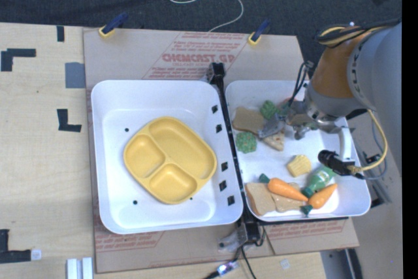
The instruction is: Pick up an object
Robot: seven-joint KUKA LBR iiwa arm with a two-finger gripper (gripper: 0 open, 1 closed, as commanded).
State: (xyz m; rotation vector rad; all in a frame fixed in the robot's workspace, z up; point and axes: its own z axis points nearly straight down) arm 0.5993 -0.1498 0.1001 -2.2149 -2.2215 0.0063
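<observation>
On the right bin's (358,208) floor, toward its far left corner, found the gripper (288,125) low, the tan wedge (277,141) just frontward and leftward of it; could not tell its opening or hold.

Both bins, the left bin (104,160) and the right bin (356,204), look like smooth white plastic with a faint sheen, and the yellow divided tray (168,159) is smooth, matt-looking plastic. The toy foods look moulded and softly finished: two orange carrots (287,189) with a slight gloss, a rough, knobbly green broccoli piece (246,142), and flat tan bread slices (247,119) with a dull surface. Under the bins lies matt brown cardboard (189,55) with red print on a pale wood-grain bench (39,173), while the arm (382,68) shows smooth grey casing and a glossy orange band (332,72).
</observation>
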